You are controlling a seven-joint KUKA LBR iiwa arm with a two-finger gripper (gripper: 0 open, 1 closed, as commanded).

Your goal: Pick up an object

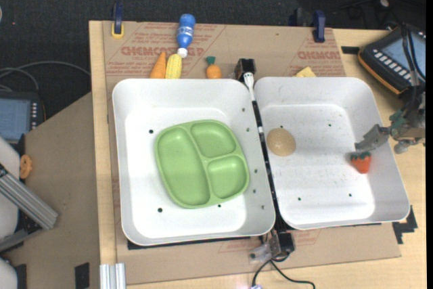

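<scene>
Two white bins on a bench, fingers (371, 143) low over right bin (318, 95), beside orange object (362, 163), spread unclear

Red printed lettering runs across the cardboard sheet (223, 37) under the bins, at twelve o'clock: it seems to read "CHEMCAS…" at left and again, partly hidden, at right. Nothing else is legible.
</scene>
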